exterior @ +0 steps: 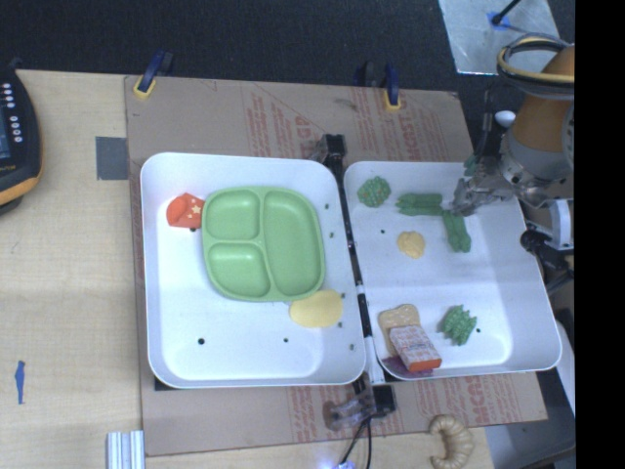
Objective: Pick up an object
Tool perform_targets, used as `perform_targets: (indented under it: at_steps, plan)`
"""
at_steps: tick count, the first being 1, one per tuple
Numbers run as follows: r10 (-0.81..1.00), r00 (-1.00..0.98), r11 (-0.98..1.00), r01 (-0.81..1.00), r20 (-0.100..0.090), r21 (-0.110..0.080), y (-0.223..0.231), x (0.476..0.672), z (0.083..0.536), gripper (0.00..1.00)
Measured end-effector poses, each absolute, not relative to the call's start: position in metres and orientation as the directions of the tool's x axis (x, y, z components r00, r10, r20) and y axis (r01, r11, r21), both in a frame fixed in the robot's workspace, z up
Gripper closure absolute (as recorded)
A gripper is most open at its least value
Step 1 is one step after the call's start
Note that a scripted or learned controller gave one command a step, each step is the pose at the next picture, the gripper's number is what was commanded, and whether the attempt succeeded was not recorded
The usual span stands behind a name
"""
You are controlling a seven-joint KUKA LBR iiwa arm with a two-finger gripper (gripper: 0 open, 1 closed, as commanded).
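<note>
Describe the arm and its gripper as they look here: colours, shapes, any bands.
The arm is a thick, rounded column with a grey body and a broad orange band above the wrist; a dark ring edged in yellow sits over the orange part. The gripper is a small, silvery-grey metal assembly with thin parts that tapers toward the right bin. Finer markings are too blurred to read.

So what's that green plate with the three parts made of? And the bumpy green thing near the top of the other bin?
The green plate looks like smooth plastic: one even colour, rounded moulded dividers, a soft sheen. The bumpy green thing looks like toy broccoli, probably plastic or rubber, since its lumps are one flat green; too small to be sure. Both white bins look like hard, glossy plastic.
</note>
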State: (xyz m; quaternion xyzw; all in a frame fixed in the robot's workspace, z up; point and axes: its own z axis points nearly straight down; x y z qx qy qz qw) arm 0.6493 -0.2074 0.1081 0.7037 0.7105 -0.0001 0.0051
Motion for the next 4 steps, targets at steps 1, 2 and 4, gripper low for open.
perform_targets:
  at_steps: [1,2,4]
  plan:
    - [1.000,-0.010,0.010,1.000,-0.007,0.005,-0.207,0.649,0.107,0.00]
    - [1.000,-0.006,0.006,1.000,0.000,-0.007,-0.187,0.634,0.091,0.00]
    - [1.000,-0.006,0.006,1.000,0.000,-0.007,-0.183,0.635,0.092,0.00]
